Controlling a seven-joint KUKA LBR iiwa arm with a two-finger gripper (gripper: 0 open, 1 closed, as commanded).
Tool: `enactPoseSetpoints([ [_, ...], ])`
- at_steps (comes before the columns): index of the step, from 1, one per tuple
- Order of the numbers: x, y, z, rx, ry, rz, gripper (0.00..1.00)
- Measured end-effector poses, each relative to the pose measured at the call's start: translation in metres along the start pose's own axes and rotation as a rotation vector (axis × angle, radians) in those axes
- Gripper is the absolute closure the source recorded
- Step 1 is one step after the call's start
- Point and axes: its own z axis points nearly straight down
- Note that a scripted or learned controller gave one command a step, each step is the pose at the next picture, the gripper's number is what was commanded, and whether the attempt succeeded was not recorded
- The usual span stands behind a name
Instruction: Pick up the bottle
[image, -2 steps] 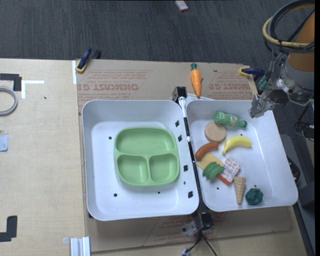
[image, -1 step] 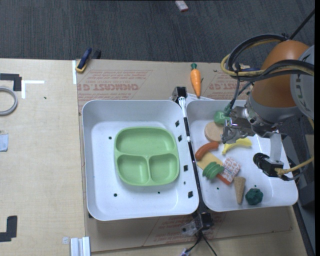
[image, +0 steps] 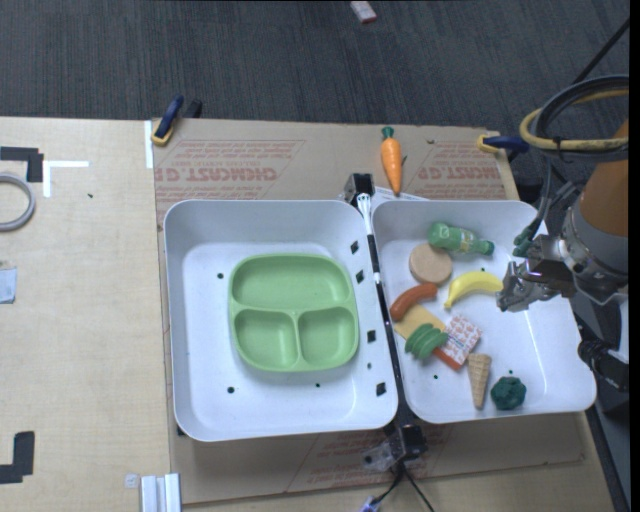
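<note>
— Right bin (image: 560, 385), far end: where's the bottle (image: 459, 239)?
— Green, lying on its side, long axis left-right, cap pointing right toward gripper (image: 512, 292).
— Gripper state?
— Too blurred; cannot tell.

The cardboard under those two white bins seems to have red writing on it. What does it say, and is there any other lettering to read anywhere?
"CHEMCAST GP": red print on the cardboard sheet, seen upside down, behind the left bin.
A second red print on the cardboard behind the right bin: same style, too blurred to read surely.
Fainter red print on the cardboard at the front edge: unreadable.
Green bottle: label too small to read.
</note>
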Motion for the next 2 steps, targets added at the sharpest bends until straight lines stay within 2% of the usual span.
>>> enactPoseSetpoints([
  [1,-0.013,0.0,0.035,0.0,0.001,-0.426,1.0],
  [2,-0.042,0.005,0.027,-0.003,-0.001,-0.553,1.0],
])
